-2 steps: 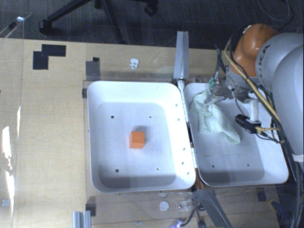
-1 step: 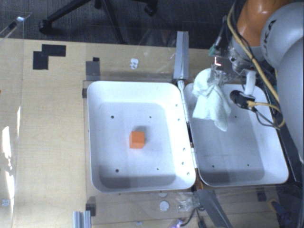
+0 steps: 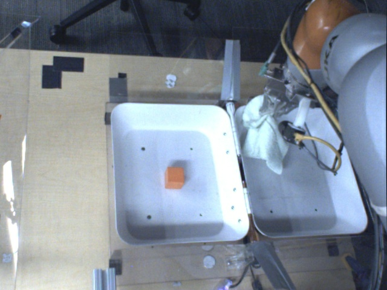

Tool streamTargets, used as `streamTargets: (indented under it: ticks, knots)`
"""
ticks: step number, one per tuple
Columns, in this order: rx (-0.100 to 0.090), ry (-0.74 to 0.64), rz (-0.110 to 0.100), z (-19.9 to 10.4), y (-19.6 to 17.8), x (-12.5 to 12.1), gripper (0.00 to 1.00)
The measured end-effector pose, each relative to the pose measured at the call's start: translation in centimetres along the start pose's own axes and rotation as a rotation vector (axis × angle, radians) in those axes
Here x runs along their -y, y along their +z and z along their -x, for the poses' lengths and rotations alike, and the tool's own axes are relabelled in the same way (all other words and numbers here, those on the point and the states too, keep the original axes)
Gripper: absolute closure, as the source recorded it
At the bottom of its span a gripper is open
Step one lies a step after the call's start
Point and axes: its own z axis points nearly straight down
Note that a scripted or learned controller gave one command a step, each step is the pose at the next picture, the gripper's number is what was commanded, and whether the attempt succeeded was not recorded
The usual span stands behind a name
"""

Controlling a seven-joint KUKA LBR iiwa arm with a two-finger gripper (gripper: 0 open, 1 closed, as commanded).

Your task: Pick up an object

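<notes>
The gripper [image 3: 279, 104] hangs over the far left corner of the right bin [image 3: 314, 213], fingers closed on a crumpled white cloth [image 3: 261, 136]. The cloth droops from the fingers along the bin's left wall. An orange cube [image 3: 175, 177] rests near the centre of the left bin [image 3: 130, 162], well apart.

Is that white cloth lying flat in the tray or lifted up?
Lifted, it seems: the white cloth hangs crumpled beneath the tool, draping over the right bin. Whether it touches the bin floor, I cannot tell.
</notes>
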Motion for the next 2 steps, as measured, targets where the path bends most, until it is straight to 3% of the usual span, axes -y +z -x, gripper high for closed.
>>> streamTargets:
  ticks: [1, 2]
  knots:
    - [0.000, -0.080, 0.002, 2.6, -7.4, 0.4, 1.00]
    - [0.001, 0.167, -0.001, 1.4, -1.9, -0.5, 1.00]
